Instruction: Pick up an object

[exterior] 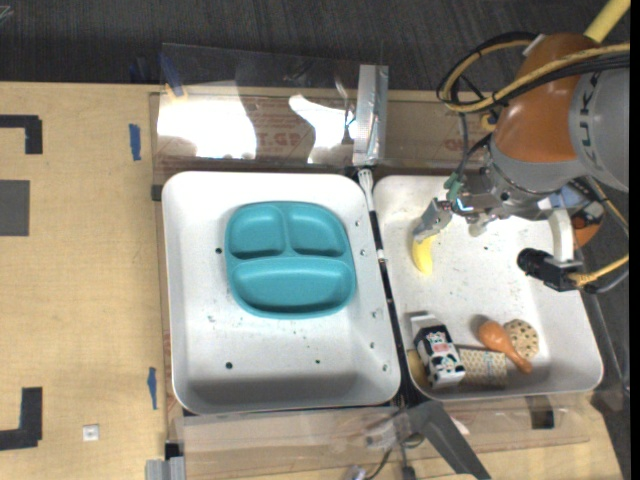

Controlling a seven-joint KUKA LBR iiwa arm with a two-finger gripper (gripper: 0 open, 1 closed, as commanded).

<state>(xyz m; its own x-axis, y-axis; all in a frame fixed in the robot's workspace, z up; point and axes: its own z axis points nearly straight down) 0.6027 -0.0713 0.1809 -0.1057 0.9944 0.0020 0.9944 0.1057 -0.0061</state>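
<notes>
The yellow banana-shaped toy (pixel 424 256) lies in the right bin (pixel 560 313), just below and a little to the left of the gripper (pixel 452 218), near the bin's left wall. The nearer grey finger (pixel 434 218) reaches down to the toy's upper end and appears to touch it or hang just above it; which of the two cannot be told. A second finger (pixel 478 218) shows to the right of the first, with a gap of white bin floor between them, so the jaws stand spread and nothing sits between them.

Down from the jaws, along the bin's near wall, lies a small cluster of other things. A black-and-white box (pixel 440 353) with a printed face sits at the near left corner. To the right of it an orange drumstick-shaped toy (pixel 500 340) rests against a round speckled biscuit-like piece (pixel 520 336), the two touching. A black cylindrical part (pixel 540 266) juts out to the right of the jaws, under the arm (pixel 545 118) with its orange band.

Left of the jaws, across the divider, the left bin (pixel 200 348) holds a teal divided plate (pixel 290 258) with three compartments, lying flat near the bin's middle, well apart from the gripper.
</notes>
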